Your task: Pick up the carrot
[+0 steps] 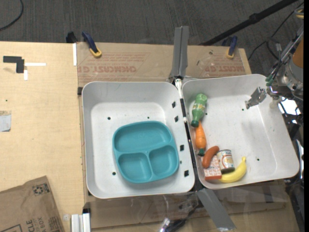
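Two white bins sit side by side: the left bin (96,129) holds a teal divided plate (146,151); the right bin (270,144) holds a green bottle (198,108), the carrot (199,137) just below it, a sausage (210,156), a can (225,159) and a banana (235,170). The gripper (255,98) hovers over this bin's upper right, well apart from the carrot; whether its jaws are open I cannot tell

The carrot (200,137) lies in the right bin (270,129) at its nine o'clock edge, between a green bottle (198,108) and a sausage (210,156). The gripper (256,98) hovers near two o'clock.
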{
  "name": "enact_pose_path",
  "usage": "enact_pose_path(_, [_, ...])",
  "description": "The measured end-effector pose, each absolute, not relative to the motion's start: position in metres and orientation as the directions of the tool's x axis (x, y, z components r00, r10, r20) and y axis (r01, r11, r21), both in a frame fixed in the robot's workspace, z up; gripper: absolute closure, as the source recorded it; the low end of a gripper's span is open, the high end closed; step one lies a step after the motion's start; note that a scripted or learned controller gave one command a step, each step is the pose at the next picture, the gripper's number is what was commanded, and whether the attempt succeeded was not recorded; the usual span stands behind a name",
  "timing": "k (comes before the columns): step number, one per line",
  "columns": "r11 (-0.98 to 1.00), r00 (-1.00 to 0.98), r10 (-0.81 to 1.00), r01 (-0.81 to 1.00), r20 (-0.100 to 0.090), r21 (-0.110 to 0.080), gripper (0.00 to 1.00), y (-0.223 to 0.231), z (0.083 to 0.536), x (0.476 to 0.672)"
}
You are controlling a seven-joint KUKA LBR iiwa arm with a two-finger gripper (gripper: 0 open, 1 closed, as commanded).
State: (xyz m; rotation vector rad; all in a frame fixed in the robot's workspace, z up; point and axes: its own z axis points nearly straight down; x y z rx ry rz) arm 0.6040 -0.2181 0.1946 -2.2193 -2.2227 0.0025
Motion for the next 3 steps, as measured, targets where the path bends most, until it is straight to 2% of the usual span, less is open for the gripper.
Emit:
enact_pose_path(1, [0.105, -0.105, 0.994, 0.994, 0.000, -0.003, 0.00, -0.148, 0.140, 0.588])
enact_pose_path(2, [0.105, -0.105, 0.994, 0.994, 0.000, -0.003, 0.00, -0.148, 0.140, 0.588])
enact_pose_path(3, [0.030, -0.030, 1.000, 0.999, -0.006, 0.026, 0.00, -0.097, 0.104, 0.554])
